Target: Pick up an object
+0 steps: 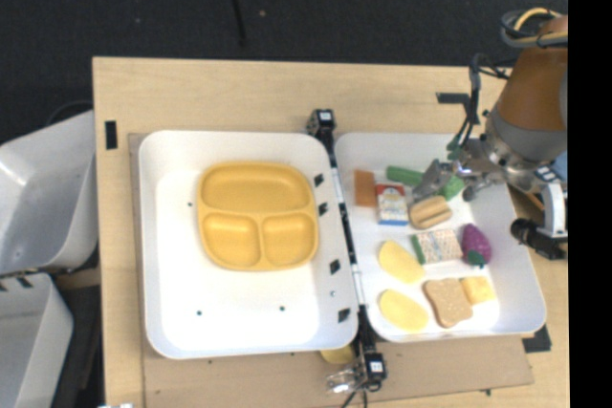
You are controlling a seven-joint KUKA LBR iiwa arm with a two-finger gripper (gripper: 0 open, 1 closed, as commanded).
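Two shallow white bins sat side by side on the wooden bench (239, 91). In the left bin (172, 320) we saw a yellow divided plate (258, 215) with three compartments, lying flat near the bin's middle. The right bin (521, 311) held a scatter of toy food: an orange-brown block (364, 188) near the divider, a green piece (404, 175) beside it, a small red and white carton (391, 204), a tan bun (429, 211), a speckled sandwich square (438, 246), a purple piece (475, 244), two pale yellow ovals (400, 261) and (403, 310), a slice of brown bread (448, 301) and a small yellow cube (477, 289) touching the bread.

The arm (531, 100) reached in from the right, and its gripper (442, 179) hung low over the upper part of the right bin, just above the bun and close to the green piece. We could not tell whether the fingers stood apart or together, nor whether anything sat between them; the metal parts blurred against the objects beneath.
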